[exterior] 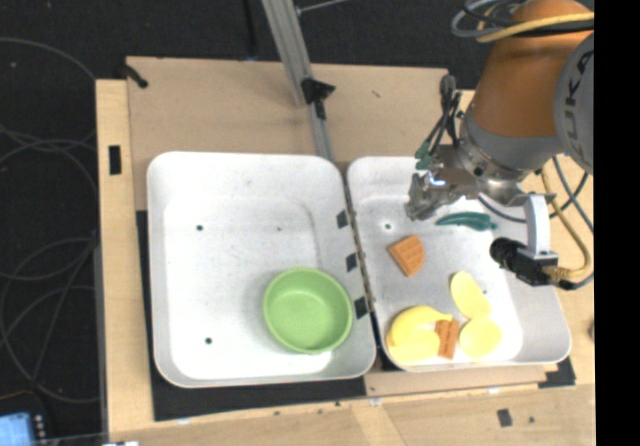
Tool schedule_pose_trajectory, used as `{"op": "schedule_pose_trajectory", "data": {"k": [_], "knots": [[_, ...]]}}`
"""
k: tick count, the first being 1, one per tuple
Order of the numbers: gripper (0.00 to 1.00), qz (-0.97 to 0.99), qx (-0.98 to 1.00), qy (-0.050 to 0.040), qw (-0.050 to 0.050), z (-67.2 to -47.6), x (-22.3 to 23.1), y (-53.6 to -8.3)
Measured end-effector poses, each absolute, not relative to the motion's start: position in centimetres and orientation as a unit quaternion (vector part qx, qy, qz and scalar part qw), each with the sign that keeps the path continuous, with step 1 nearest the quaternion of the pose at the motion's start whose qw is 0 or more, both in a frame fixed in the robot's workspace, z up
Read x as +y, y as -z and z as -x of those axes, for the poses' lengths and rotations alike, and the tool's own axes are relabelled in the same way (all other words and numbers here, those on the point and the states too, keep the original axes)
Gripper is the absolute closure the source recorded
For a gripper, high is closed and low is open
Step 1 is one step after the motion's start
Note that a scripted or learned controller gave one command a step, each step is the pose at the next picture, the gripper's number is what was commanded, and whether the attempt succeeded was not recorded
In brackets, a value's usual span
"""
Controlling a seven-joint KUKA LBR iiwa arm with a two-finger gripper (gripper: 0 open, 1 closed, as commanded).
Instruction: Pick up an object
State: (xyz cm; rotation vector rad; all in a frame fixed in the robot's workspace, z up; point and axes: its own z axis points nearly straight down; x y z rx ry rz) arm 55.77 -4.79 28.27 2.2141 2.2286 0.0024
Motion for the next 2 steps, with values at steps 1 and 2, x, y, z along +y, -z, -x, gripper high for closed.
{"op": "schedule_pose_trajectory", "data": {"k": [1,2], "knots": [[1.0,-0.705,0.709,-0.0006,0.0,-53.7,-0.1,-28.2],[1.0,-0.705,0.71,-0.0001,0.0,-52.4,5.5,-26.8]]}}
